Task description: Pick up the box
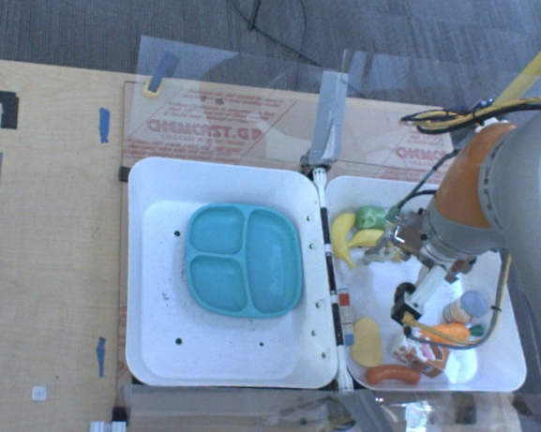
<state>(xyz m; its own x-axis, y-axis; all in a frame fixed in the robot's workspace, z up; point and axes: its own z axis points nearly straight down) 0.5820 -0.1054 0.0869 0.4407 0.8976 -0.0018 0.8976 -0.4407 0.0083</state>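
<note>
End effector (390, 244) over right bin (500, 368) – grip state unreadable, small red-and-white box (425, 354) – just below orange carrot (444, 334)

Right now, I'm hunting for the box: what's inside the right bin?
Visible: banana, green piece, pale yellow piece, red sausage, orange piece. The arm covers the upper right of the bin; anything beneath is hidden.

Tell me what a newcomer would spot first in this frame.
The turquoise three-compartment plastic plate in the middle of the left shallow white bin catches the eye first. Next comes the grey robot arm with its orange band, reaching over the right shallow white bin. Small toy foods crowd that bin, with a yellow plastic banana at its upper left and a red-orange toy sausage near its front edge.
</note>
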